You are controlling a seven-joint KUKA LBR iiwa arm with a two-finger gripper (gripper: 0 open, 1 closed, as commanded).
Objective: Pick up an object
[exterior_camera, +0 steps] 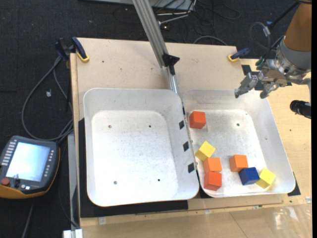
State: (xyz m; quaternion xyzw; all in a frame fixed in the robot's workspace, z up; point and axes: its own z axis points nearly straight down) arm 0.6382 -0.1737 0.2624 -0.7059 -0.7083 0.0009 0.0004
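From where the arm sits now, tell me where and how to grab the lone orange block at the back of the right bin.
Take the orange block from straight above, closing on two opposite flat side faces. It stands alone on the right bin floor, apart from the other blocks and the divider wall, so both sides look free. The gripper hovers over the bin's back rim.

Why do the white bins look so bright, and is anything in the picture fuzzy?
In the camera view, even overhead light makes the left bin and right bin glow pale; the blocks cast only small, soft shadows. The blue block looks sharp, while the gripper near the top right looks slightly blurred.
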